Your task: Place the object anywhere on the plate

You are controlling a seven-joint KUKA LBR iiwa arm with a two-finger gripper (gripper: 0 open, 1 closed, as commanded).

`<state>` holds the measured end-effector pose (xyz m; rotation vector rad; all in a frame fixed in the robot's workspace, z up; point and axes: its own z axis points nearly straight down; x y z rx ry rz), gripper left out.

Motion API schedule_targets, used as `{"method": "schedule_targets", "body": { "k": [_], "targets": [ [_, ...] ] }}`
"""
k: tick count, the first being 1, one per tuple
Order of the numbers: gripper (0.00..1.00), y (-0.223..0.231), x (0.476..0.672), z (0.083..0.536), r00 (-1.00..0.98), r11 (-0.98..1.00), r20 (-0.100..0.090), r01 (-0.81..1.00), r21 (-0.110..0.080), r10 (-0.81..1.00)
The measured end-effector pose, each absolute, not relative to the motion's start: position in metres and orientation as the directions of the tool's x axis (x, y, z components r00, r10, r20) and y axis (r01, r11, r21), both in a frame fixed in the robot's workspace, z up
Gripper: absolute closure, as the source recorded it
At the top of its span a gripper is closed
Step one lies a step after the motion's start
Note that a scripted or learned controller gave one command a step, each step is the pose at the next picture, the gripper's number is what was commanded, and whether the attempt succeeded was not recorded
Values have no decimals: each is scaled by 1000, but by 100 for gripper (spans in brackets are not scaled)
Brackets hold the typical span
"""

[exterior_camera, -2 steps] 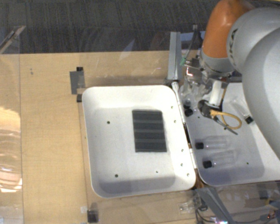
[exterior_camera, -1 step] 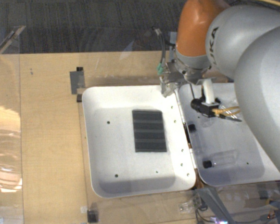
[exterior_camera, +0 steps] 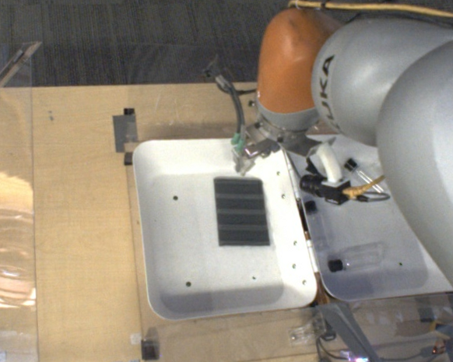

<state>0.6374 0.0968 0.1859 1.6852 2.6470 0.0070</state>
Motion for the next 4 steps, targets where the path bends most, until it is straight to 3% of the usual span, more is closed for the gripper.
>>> {"method": "schedule_targets", "body": {
  "k": [1, 2, 3, 4],
  "targets": [
    [100, 148, 661, 109, -10, 10, 1, 1000, 2, 1000],
    [100, 223, 669, 153, -36, 36, 3, 999, 6, 999],
    [100, 212, 603, 95, -297, 297, 2, 955, 6, 955],
    [100, 184, 570, 93, -682, 682, -8, 731, 20, 731]
  ]
}}
